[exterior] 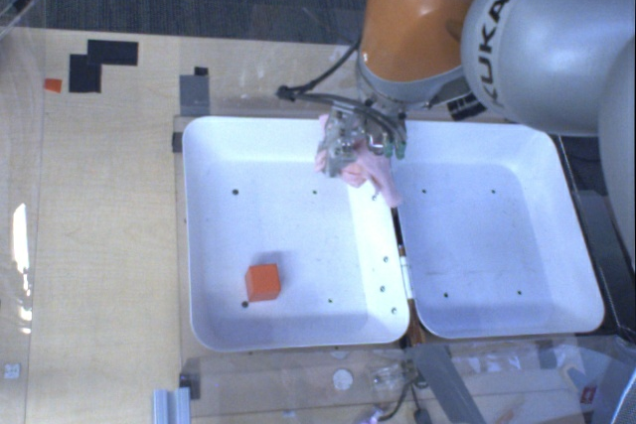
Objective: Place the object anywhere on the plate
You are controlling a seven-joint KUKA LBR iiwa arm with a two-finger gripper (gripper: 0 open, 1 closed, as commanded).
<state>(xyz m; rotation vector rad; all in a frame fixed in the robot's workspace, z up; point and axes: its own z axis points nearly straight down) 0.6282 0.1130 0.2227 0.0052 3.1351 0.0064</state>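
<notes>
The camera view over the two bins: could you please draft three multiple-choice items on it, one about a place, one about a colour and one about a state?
1. Where does the small block lie?
A. in the left bin
B. in the right bin
C. on the bench outside the bins

2. What colour is the block?
A. blue
B. orange
C. green

3. What is the state of the pink item under the gripper?
A. flat on the left bin's floor beside the block
B. hanging at the gripper over the bins' shared rim
C. lying on the right bin's floor near its right wall

Answers: 1 A, it sits on the left bin's floor near the front; 2 B, it looks plainly orange; 3 B, it dangles below the gripper.
</notes>
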